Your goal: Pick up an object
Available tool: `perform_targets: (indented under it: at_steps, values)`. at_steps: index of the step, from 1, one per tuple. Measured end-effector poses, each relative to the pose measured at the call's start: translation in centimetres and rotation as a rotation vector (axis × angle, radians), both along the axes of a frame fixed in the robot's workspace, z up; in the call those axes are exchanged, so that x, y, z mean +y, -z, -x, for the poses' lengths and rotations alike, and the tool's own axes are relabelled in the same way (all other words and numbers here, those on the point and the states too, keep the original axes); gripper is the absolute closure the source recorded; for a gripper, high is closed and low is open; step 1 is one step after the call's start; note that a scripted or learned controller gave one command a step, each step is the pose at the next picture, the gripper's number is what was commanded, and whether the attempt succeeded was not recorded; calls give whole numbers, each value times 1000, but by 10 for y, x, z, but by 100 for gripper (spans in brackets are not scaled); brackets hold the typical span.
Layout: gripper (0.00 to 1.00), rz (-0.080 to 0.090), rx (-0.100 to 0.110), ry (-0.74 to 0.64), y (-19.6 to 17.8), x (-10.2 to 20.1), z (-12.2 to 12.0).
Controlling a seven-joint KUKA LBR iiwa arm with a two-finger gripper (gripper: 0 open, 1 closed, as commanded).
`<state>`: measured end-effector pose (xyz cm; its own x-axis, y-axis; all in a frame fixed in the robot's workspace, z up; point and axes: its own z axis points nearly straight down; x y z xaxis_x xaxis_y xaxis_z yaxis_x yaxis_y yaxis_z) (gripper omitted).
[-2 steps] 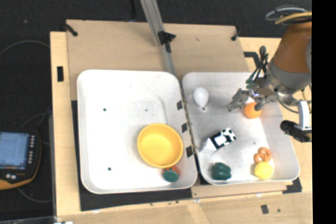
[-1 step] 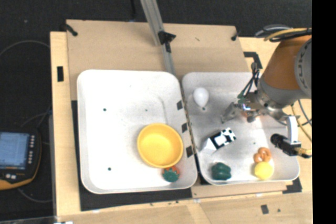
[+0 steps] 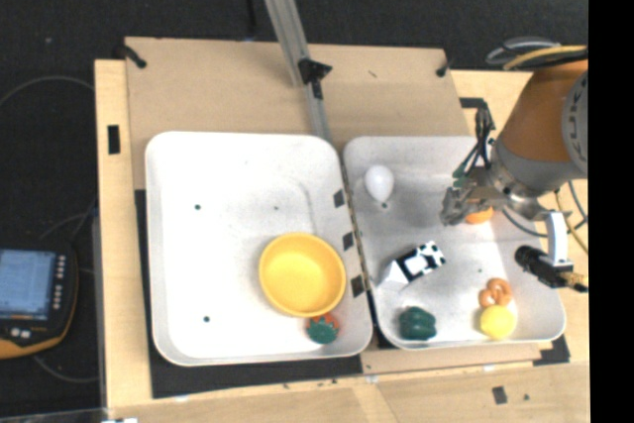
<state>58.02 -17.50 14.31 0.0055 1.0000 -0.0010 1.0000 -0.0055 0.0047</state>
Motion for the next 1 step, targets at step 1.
perform_targets:
  at_steps: [1]
  values:
    - [100, 0, -3, -9, -57, 9, -2]
